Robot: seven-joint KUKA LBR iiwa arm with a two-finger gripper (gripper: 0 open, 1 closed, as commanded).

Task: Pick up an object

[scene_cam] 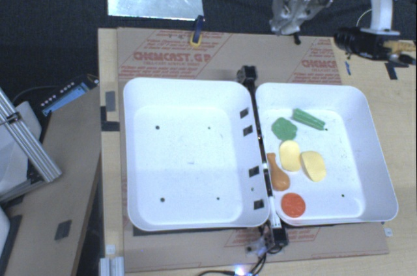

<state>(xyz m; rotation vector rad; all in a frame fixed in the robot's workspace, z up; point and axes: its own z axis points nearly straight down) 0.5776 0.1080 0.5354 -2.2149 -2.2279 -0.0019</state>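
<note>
Camera view | right bin (365, 113): green pieces (284, 129), yellow pieces (290, 155), red disc (293, 205)

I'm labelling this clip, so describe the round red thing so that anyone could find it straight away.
Look in the right-hand white bin, where a cluster of toy foods lies near the dividing wall. The red disc is nearest the front edge, just below the orange drumstick-shaped piece, and is the only red one.

I see open floor across the left bin (189, 157), with room to come straight down. In the right bin (352, 157), a green block (308, 118), green round piece (284, 129), two yellow pieces (290, 155) (313, 166), an orange drumstick shape (277, 174) and a red disc (293, 205) crowd the left half near the black divider clips (255, 170). The right half of that bin's floor lies open.
</note>
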